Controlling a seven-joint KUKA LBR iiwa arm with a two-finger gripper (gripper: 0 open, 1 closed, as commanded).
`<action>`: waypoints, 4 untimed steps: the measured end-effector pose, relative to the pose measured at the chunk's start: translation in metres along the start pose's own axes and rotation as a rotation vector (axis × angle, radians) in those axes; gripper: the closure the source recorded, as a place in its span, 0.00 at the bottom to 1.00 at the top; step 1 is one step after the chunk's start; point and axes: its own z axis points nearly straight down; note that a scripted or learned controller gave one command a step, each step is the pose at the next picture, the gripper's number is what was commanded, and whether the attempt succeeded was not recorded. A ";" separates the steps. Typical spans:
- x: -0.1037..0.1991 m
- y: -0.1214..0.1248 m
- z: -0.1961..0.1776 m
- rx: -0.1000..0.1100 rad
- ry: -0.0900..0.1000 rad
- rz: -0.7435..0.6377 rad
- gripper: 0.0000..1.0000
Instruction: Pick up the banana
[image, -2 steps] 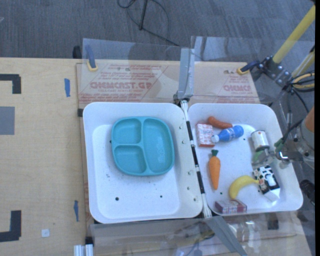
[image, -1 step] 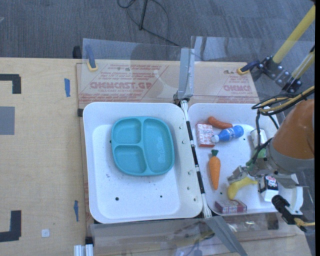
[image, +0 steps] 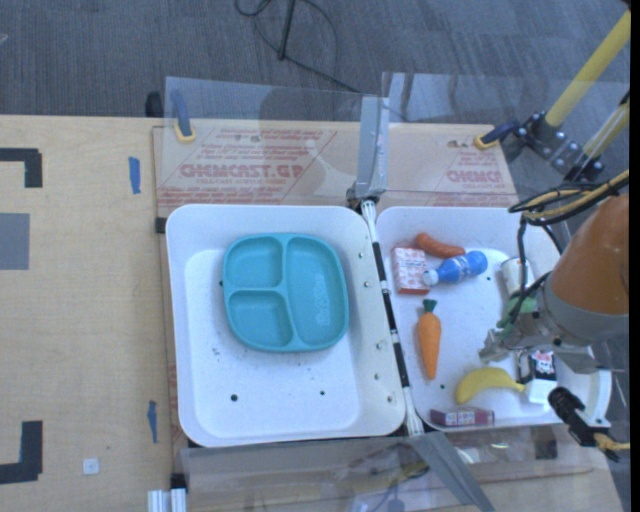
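1. One wooden bench (image: 80, 330), pale, with black squares and blue tape strips on its left part.
2. Two shallow white bins side by side: left bin (image: 200, 400), right bin (image: 462, 330), touching along a middle rim.
3. One grey arm (image: 600, 270) with an orange band, reaching in from the right over the right bin's right side.
4. One teal plate (image: 285, 292) with three compartments, lying flat in the left bin, toward its upper middle.
5. One gripper (image: 505, 345) at the arm's lower end, low over the right bin, just above and right of the banana; cannot tell whether open or shut, since too small and blurred here.
6. One carrot (image: 429, 342), orange with a green top, lying lengthwise near the right bin's left wall.
7. One banana (image: 487, 383), yellow, lying on the floor of the right bin near its lower edge, right of the carrot's tip; not seen lifted.
8. One bottle (image: 458, 268), blue and white, lying on its side in the upper part of the right bin.
9. One red-and-white packet (image: 408, 270), just left of the bottle.
10. One sausage (image: 440, 245), orange-red, just above the bottle.
11. One small dark bar (image: 462, 417), below the banana by the lower rim.
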 end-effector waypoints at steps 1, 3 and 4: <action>0.000 0.000 0.000 0.000 0.000 0.000 0.00; -0.005 -0.005 0.023 0.001 0.004 -0.091 0.00; -0.009 -0.003 0.012 -0.007 -0.003 -0.085 1.00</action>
